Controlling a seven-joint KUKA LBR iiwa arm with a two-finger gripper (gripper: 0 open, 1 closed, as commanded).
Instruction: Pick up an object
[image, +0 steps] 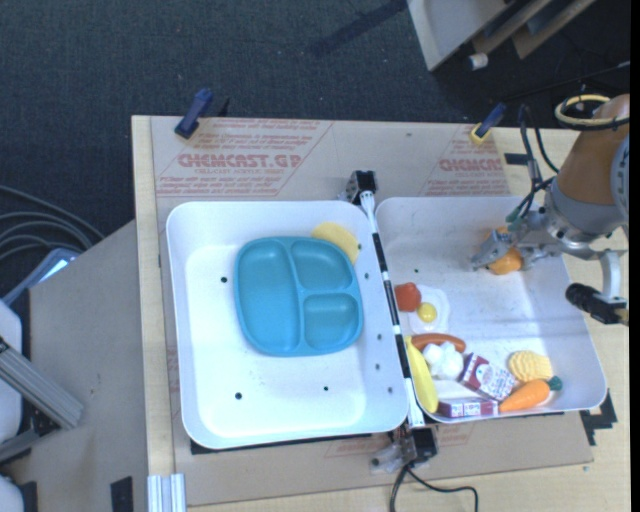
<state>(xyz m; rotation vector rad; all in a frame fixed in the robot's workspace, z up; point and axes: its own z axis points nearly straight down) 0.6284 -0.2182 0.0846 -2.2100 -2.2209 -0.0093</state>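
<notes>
My gripper (506, 256) hangs over the back of the right bin (575, 345), coming in from the right on the grey arm with its orange band (590, 160). A small orange toy (507, 264) shows between the fingertips, and the fingers look shut on it. At the front of that bin lie a carrot (525, 395), a yellow corn piece (528, 364), a red-and-white packet (485, 378), a banana (422, 378) and a white egg piece (438, 354). A red piece (406, 296) and a fried-egg toy (428, 313) lie by the left wall.
The left bin (200, 380) bears a blue divided plate (298, 295) with a yellow toy (338, 238) behind its back corner. A black divider clamp (362, 184) sits between the bins. Blue clips (192, 113) (488, 122) hold the cardboard at the back.
</notes>
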